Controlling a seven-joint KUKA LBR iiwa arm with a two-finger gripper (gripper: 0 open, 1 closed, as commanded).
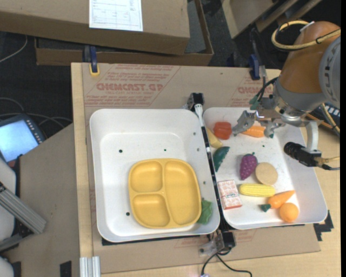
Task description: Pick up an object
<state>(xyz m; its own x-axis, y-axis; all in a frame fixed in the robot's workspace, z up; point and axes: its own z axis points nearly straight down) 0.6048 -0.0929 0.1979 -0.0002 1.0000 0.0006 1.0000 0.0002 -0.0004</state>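
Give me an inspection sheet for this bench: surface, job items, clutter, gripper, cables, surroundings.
Surface: brown board bench bearing two shallow white bins.
Job's things: right white bin holds a red toy tomato, purple toy grapes, yellow toy corn cob, round tan disc, orange toy carrot, small red-and-white box.
Clutter: yellow three-compartment plastic tray in the left white bin.
Grippers: two-finger gripper above the right bin's far end, an orange piece between its fingers.
Cables: yellow cable loop by the arm.
Surroundings: cardboard box, lit screen.

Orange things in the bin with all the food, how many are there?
3. An orange piece lies at the far end by the gripper, a carrot and a round orange lie at the near corner. The arm may hide more.
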